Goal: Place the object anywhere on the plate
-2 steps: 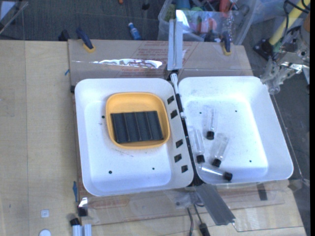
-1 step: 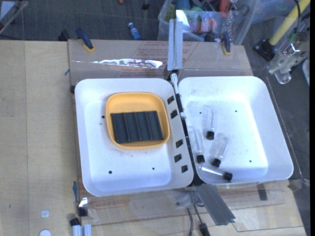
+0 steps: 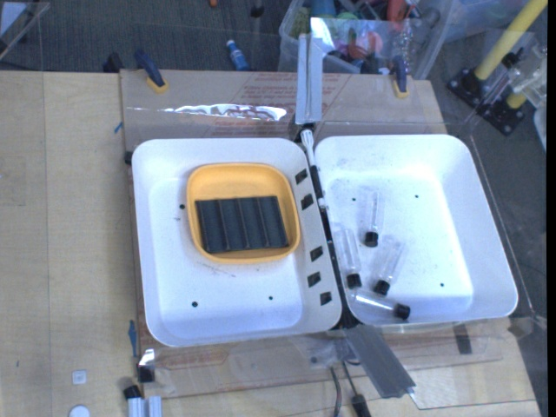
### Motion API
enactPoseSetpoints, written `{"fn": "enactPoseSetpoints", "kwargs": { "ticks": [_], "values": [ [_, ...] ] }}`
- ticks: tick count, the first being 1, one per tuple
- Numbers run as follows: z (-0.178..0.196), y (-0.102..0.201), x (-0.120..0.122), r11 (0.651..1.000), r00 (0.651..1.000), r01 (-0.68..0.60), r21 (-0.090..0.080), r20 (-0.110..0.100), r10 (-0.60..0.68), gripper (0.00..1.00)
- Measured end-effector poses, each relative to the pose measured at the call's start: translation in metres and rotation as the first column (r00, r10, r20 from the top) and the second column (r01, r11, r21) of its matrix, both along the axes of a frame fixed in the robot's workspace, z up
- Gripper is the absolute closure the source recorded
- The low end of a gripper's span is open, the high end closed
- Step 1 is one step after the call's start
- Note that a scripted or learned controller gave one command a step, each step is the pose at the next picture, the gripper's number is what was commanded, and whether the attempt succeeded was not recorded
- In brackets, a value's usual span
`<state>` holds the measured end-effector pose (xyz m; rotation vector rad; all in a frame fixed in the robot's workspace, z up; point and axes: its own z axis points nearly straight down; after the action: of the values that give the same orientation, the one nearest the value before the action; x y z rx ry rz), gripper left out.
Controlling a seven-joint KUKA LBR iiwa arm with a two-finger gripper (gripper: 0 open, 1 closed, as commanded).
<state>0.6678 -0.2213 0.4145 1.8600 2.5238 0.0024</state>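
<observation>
One dark ribbed block (image 3: 241, 224) lies flat inside the yellow plate (image 3: 243, 179), clear of its rim; capped tubes (image 3: 371, 219) lie well right of the plate.

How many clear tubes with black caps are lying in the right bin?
4, possibly more, since clear plastic is hard to see. One tube lies near the bin's middle, one by the divider, one right of it, one along the near wall of the right bin.
</observation>
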Motion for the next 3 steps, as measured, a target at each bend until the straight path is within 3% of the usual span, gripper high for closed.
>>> {"fn": "enactPoseSetpoints", "kwargs": {
  "ticks": [1,2,3],
  "values": [
    [0.022,0.0,0.0,0.948,0.948,-0.317,-0.002,0.001,0.317,1.0],
    [0.022,0.0,0.0,0.771,0.771,-0.637,-0.002,-0.001,0.637,1.0],
    [0.023,0.001,-0.012,0.593,0.593,-0.805,0.0,-0.003,0.805,1.0]
  ]
}}
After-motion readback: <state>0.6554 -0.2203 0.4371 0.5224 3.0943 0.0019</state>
